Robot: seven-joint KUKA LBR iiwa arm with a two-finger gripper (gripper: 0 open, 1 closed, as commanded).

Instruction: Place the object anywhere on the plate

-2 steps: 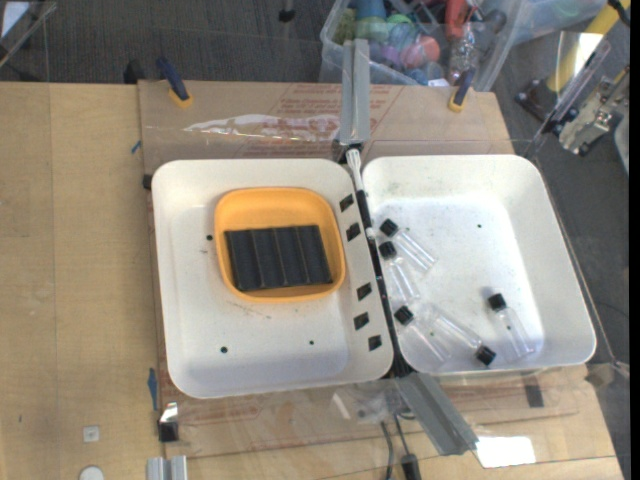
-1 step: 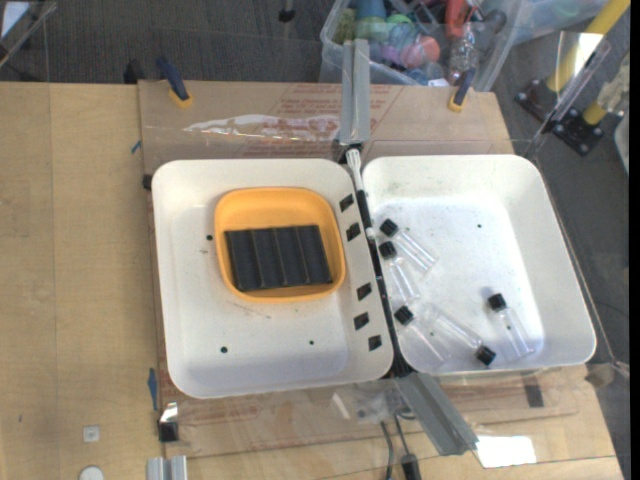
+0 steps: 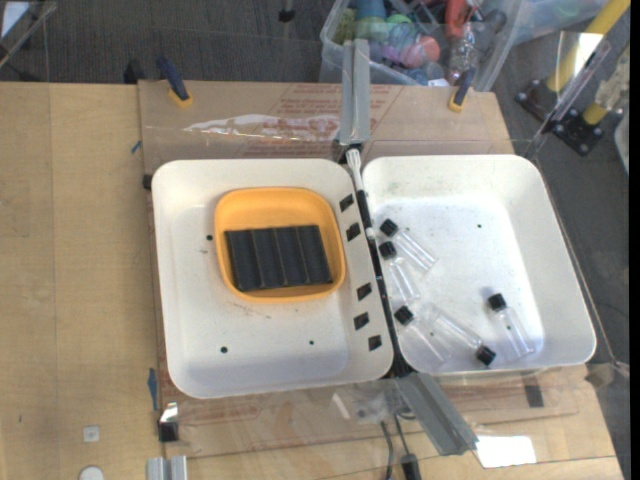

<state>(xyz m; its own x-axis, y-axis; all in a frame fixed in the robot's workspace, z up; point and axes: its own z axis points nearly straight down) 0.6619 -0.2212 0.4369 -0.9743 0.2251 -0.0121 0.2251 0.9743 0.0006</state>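
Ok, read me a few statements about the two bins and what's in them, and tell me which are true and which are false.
1. The orange plate sits in the left bin. True.
2. A dark ridged block lies on the plate. True.
3. The clear vials with black caps lie on the plate. False: they are scattered in the right bin.
4. The plate is upside down. False: it rests right way up, with the block inside its rim.
5. A clear box of colourful items stands beyond the bins. True.
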